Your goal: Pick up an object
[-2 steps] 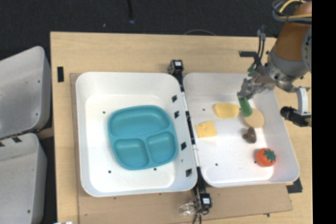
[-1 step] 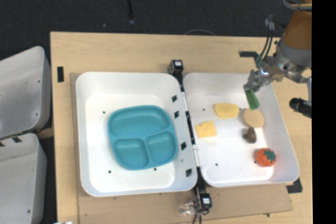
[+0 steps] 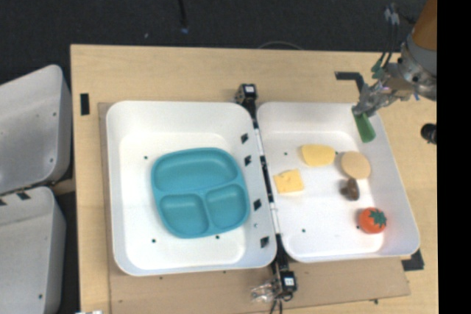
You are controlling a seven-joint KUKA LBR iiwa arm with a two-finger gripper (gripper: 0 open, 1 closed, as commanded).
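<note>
My gripper (image 3: 363, 106) is over the far right corner of the right bin (image 3: 324, 250). It is shut on the top end of a slim green object (image 3: 366, 127), which hangs down from it over the bin's rim. On the right bin's floor lie a yellow oval piece (image 3: 317, 155), a yellow wedge (image 3: 289, 182), a tan round piece (image 3: 355, 165), a small brown lump (image 3: 350, 190) and a red tomato-like toy (image 3: 372, 220).
The left bin (image 3: 125, 158) holds a teal divided plate (image 3: 199, 192). A black-clipped divider (image 3: 259, 173) runs between the two bins. The arm (image 3: 419, 48) comes in from the upper right. Bare wooden bench (image 3: 184, 73) surrounds the bins.
</note>
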